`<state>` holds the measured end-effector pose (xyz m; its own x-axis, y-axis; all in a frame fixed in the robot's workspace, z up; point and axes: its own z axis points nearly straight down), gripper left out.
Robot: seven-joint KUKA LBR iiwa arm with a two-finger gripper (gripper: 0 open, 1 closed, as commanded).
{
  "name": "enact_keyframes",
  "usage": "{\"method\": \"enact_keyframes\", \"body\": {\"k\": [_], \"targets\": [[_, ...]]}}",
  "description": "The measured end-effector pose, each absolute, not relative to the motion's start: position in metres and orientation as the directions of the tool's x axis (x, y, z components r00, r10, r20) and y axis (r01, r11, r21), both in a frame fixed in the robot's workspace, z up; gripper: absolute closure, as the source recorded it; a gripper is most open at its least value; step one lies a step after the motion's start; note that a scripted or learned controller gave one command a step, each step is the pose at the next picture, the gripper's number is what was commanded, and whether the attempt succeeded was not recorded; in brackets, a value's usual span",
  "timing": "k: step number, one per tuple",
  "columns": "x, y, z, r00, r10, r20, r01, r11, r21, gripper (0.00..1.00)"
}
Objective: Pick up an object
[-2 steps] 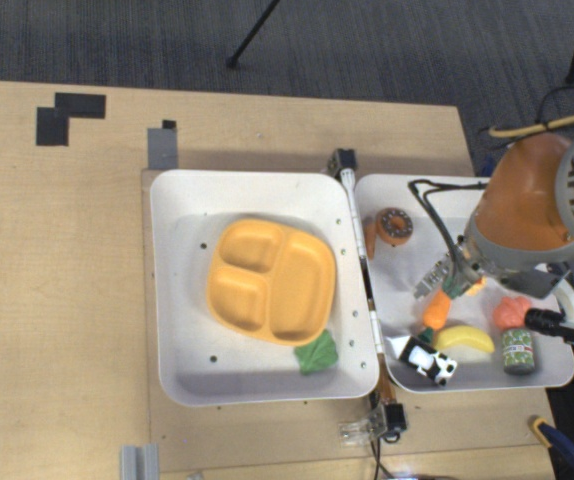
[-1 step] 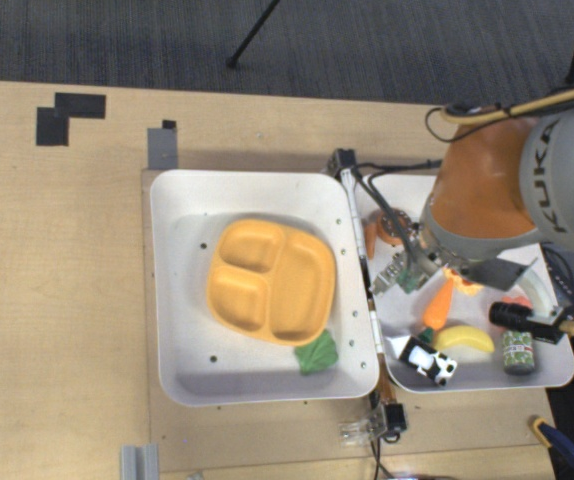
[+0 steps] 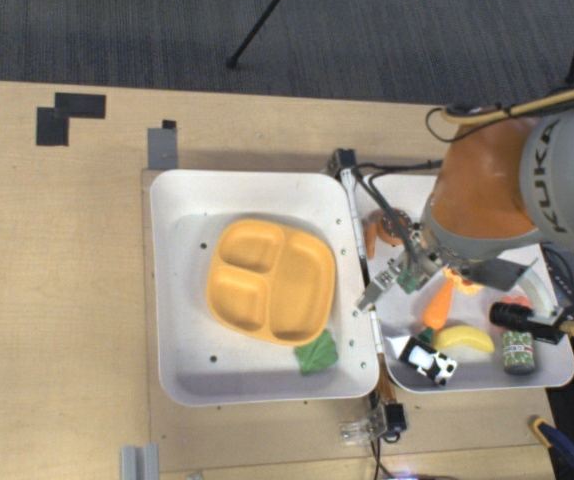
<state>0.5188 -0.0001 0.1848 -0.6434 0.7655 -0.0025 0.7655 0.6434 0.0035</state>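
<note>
Gripper [image 3: 375, 293] low over the divider between the 2 bins [image 3: 167, 268], just left of carrot [image 3: 439, 306]; jaw state: cannot tell. Banana [image 3: 464, 340] and can [image 3: 516, 351] lie right of carrot, unheld, likely candidates

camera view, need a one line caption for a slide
KUKA arm's claw poised at the right bin's left edge near a carrot and banana; yellow divided plate in the left bin.
</note>
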Motion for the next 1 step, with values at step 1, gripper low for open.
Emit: {"method": "enact_keyframes", "body": {"k": [1], "targets": [[0.5983, -0.0007, 0.1850, -0.790, 0.614, -0.004, 0.614, 0.790, 0.003, 0.00]]}}
